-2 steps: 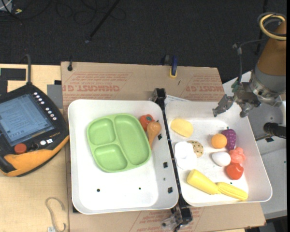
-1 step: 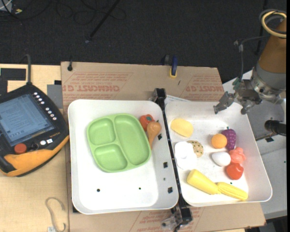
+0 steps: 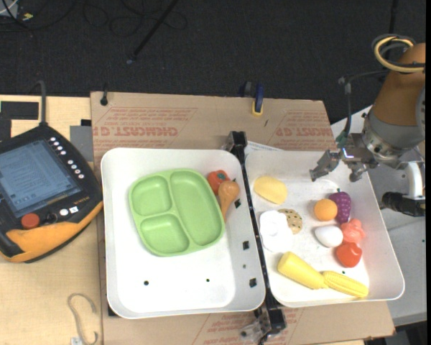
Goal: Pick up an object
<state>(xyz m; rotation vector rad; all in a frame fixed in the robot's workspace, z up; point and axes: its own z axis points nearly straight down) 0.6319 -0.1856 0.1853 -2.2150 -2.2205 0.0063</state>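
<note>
Camera view has the grey two-finger gripper [image 3: 340, 165] hovering with fingers spread and holding nothing at the right white plastic bin's [image 3: 388, 282] one o'clock corner, while a round orange toy fruit [image 3: 325, 209] lies just below, at six o'clock from it, touching purple plastic grapes [image 3: 342, 205].

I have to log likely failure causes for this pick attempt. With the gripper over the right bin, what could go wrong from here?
1. The gripper hangs over bare floor near the back of the right bin, so closing here would likely catch nothing.
2. The orange ball, purple grapes, white egg and pink piece sit packed together; a finger may land on a neighbour and push the target away.
3. The ball and egg are round and could slip out.
</note>
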